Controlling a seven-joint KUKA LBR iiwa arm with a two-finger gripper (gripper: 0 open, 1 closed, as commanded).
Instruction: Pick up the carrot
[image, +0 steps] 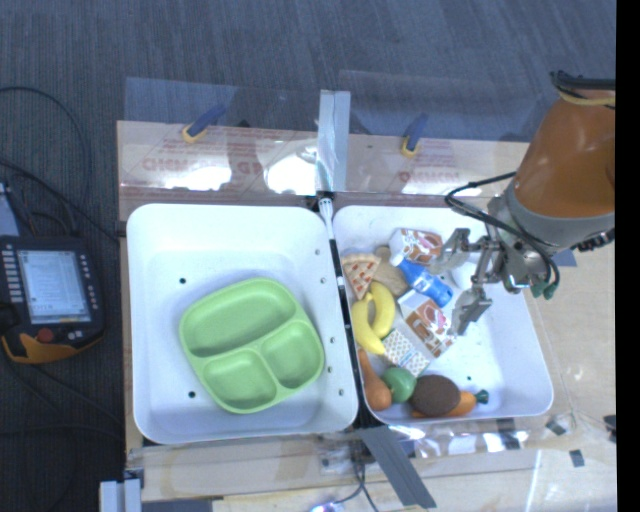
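Hand (464, 282) of the grey arm, orange band above the wrist, hangs over the right shallow white bin (520, 375), reaching in from the right; its two fingers (472, 309) are spread apart with nothing between them. One finger points toward the blue-and-white carton (426, 284), the other down toward a red-and-white printed packet (431, 325). Orange carrot with a green tip (466, 402) lies at the near edge of the same bin, partly behind a dark brown rounded item (434, 393), well apart from the hand. Beside the brown item: a green round fruit (399, 383) and a second orange carrot-like piece (374, 388) along the bin's left wall. Also in the pile: yellow banana (375, 318), pizza slice (359, 270), a checked white packet (399, 349). Left white bin (160, 260) carries a light green three-compartment plate (251, 343). On the dark floor left of the desk (145, 165) sits a control pendant with a lit screen (48, 292).
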